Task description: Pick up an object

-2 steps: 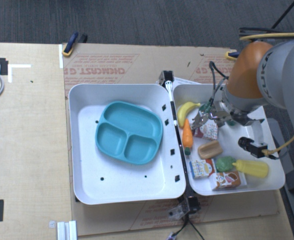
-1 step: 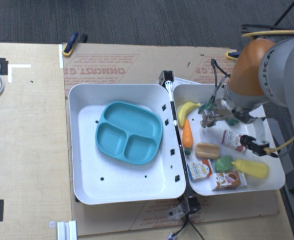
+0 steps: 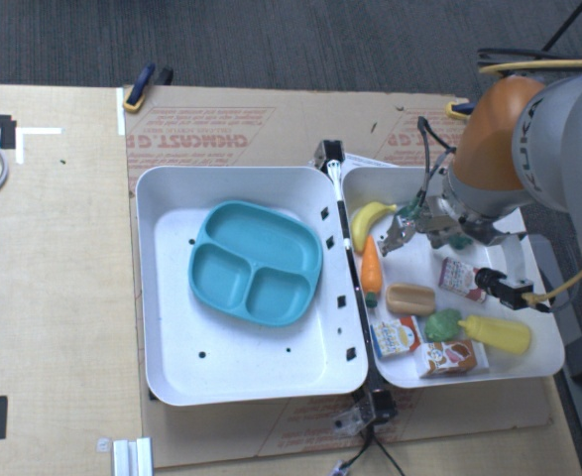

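Observation:
The right bin point(image 3: 543, 365) holds several toy foods. A yellow banana point(image 3: 367, 222) lies at its upper left, with an orange carrot point(image 3: 371, 267) just below it. Further down are a tan bun point(image 3: 410, 298), a green vegetable point(image 3: 444, 323) and a yellow bottle point(image 3: 498, 334). A pink packet point(image 3: 461, 277) lies right of centre, and two small cartons point(image 3: 397, 337) point(image 3: 449, 358) sit along the front. My gripper point(image 3: 398, 233) hangs low over the bin's upper left, just right of the banana and above the carrot. I see nothing held in it.
The left bin point(image 3: 162, 296) holds a blue divided plate point(image 3: 256, 263). A ridge with black clips point(image 3: 342, 256) separates the two bins. The arm's orange band point(image 3: 497, 132) and cables point(image 3: 528, 296) stretch over the right bin's far side. Cardboard point(image 3: 201, 132) lies beneath both bins.

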You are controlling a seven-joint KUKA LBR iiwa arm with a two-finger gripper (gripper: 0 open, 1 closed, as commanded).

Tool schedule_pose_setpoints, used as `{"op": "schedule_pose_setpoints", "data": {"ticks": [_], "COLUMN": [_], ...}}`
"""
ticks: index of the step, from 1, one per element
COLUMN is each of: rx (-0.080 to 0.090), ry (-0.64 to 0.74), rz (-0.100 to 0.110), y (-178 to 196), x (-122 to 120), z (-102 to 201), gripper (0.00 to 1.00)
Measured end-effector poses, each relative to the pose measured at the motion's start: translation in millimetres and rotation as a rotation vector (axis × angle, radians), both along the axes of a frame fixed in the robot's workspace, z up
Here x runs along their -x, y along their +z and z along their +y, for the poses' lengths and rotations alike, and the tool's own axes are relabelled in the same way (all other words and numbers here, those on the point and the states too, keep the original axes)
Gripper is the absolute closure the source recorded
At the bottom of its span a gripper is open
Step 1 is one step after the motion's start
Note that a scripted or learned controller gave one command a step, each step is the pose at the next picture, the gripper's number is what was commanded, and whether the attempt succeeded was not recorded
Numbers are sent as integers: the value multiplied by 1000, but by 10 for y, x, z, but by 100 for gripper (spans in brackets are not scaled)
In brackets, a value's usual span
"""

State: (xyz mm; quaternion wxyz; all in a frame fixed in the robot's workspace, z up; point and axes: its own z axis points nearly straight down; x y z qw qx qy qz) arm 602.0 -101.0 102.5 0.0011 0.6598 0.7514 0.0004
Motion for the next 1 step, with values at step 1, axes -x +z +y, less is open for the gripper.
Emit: {"op": "schedule_pose_setpoints", "data": {"ticks": [1], "rx": [-1], "ry": [-18], "rz": [2], "y": [140], "x": [463], "z": [-530], "gripper": [0]}}
